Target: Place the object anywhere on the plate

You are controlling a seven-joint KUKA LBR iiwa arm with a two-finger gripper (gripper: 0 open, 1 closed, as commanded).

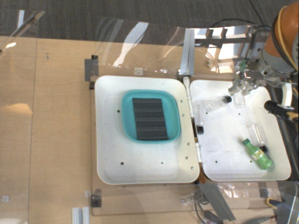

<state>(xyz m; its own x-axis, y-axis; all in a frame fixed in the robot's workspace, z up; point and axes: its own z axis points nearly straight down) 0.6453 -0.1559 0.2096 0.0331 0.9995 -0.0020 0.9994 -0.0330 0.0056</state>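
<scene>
A teal plate [174, 120] lies in the left bin [112, 167], and a dark ribbed rectangular pad [149, 119] rests flat on its middle. My gripper [240, 88] hangs over the far part of the right bin [224, 167], well to the right of the plate. Just below and left of it lies a clear bottle [216, 105] with a black cap. A green bottle [257, 154] lies near the right bin's front right corner, with another clear bottle [256, 133] beside it.
A small black piece [200, 129] sits at the divider between the bins. Metal brackets and a clear plastic sheet stand behind the bins. The arm's orange band [286, 31] fills the upper right corner.
</scene>
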